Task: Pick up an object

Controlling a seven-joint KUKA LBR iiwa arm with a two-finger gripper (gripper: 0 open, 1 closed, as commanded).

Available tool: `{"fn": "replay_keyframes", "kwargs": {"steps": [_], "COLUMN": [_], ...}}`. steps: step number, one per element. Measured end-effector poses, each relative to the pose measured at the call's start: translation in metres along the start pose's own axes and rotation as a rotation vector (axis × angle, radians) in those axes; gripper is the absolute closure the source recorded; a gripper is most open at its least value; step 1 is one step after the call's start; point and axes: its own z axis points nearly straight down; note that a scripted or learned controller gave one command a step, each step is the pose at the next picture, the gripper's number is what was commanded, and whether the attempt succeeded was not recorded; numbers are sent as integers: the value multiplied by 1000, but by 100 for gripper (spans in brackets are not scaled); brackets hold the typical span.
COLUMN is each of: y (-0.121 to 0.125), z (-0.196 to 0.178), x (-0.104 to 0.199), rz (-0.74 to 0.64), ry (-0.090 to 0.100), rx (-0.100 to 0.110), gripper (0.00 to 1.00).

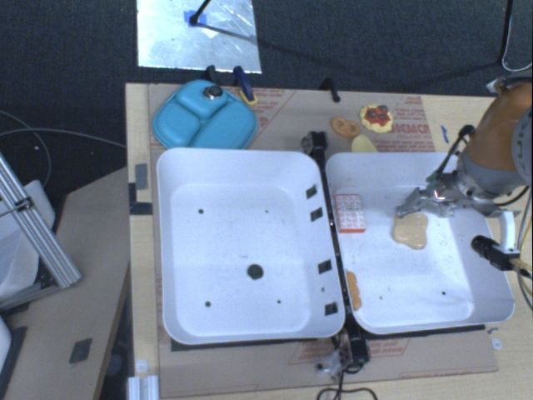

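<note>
Camera view takes in the counter (275, 111) with two white bins: the left bin (241, 244) and the right bin (416, 248). From the right the arm (500, 140) reaches over the right bin. Its jaws hang just above a tan, cookie-like piece (410, 231) lying in that bin; whether they are open or closed is unclear. A red-and-white card (350, 212) lies nearby.
</note>
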Motion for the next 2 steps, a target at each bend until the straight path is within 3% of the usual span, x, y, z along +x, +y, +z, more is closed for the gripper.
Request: {"fn": "replay_keyframes", "kwargs": {"steps": [1,2], "y": [-5,20], "z": [1,1], "x": [45,0], "rz": [-5,-1], "ry": [-4,-1], "rx": [0,1], "gripper": [0,0]}}
